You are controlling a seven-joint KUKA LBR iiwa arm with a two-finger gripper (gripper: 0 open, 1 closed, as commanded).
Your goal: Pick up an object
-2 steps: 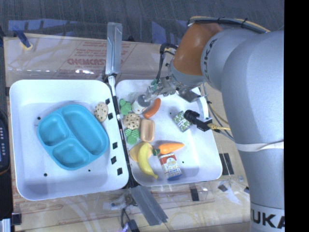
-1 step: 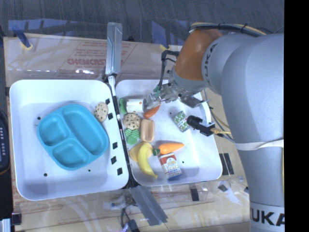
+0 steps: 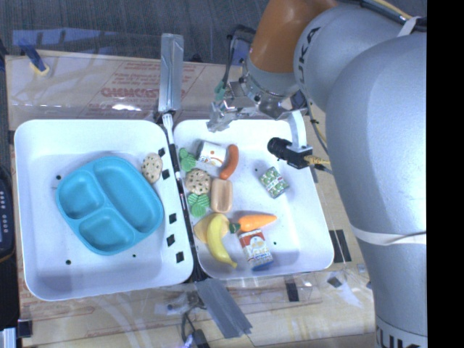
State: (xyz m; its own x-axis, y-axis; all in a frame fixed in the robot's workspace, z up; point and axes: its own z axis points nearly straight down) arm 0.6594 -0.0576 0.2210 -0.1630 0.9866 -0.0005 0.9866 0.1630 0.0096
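My gripper [image 3: 221,114] hangs over the far left part of the right bin [image 3: 312,216], just above a white cup [image 3: 212,153] lying on its side. Nothing shows in it. Beside the cup lies a red-orange sausage [image 3: 230,162]. Closer to the front are a cookie [image 3: 196,182], a hot dog bun [image 3: 221,194], a carrot [image 3: 255,222], a banana [image 3: 217,239] and a small red-and-white carton [image 3: 255,249]. A green packet [image 3: 273,182] lies apart toward the right wall. The arm hides the bin's far right corner.
The left bin [image 3: 43,267] holds a blue divided plate [image 3: 109,204] and a second cookie [image 3: 151,167] near the divider. Green leafy pieces [image 3: 190,158] lie along the right bin's left wall. A black cable plug [image 3: 286,151] hangs below the wrist.
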